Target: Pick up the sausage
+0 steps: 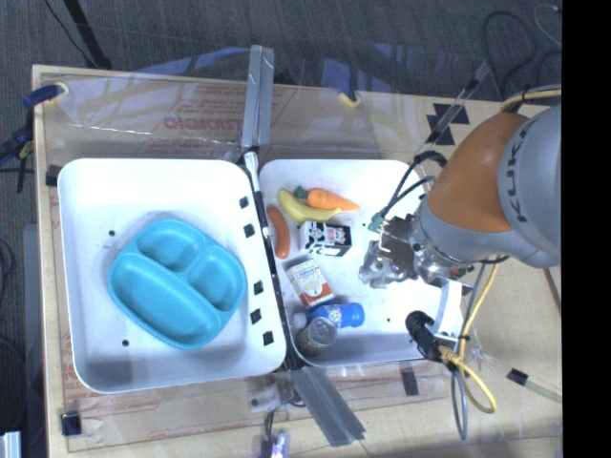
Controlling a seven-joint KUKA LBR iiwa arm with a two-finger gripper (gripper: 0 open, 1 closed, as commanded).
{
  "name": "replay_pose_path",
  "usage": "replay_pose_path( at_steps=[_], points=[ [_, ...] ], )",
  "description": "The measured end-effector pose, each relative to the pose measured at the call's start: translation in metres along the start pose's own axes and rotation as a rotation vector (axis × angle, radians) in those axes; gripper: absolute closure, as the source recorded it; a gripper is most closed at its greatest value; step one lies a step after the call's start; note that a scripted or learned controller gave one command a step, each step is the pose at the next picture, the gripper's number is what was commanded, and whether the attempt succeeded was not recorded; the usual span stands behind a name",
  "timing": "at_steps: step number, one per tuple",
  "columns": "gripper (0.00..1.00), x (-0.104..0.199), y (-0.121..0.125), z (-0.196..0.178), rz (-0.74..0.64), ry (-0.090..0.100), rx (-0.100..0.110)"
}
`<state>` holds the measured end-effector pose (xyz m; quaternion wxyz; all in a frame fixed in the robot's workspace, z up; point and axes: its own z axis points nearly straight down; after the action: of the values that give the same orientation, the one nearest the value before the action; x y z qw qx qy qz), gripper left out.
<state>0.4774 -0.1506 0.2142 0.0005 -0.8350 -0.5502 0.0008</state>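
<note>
— Dark carpet surrounds a pale wooden worktop [95,93]; what sits on it?

— 2 shallow white bins side by side. The left bin [86,189] carries a blue sectioned plate [178,280] near its middle. The right bin [382,175] carries the small items.

— Where is the sausage?

— The sausage [279,231] lies along the right bin's left wall, near its far left corner, lengthwise against the divider. Just beside it are a yellow banana [298,208] and an orange carrot [331,199], touching each other. A black-and-white carton [326,239] sits below those, then a small packet [308,280], and a blue bottle [344,315] next to a can [318,331] by the near edge.

— And the arm?

— It comes in from the right, orange band above the wrist. The jaws [377,267] hang over the right half of the right bin, well apart from the sausage. Nothing shows between them; whether they are open or closed I cannot tell.
</note>
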Motion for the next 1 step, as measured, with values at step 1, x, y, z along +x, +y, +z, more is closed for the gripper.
replay_pose_path(
  at_steps=[1],
  points=[
    [1.0, 0.0126, -0.0064, 0.0607, -0.106, 0.0, 0.003]
  ],
)
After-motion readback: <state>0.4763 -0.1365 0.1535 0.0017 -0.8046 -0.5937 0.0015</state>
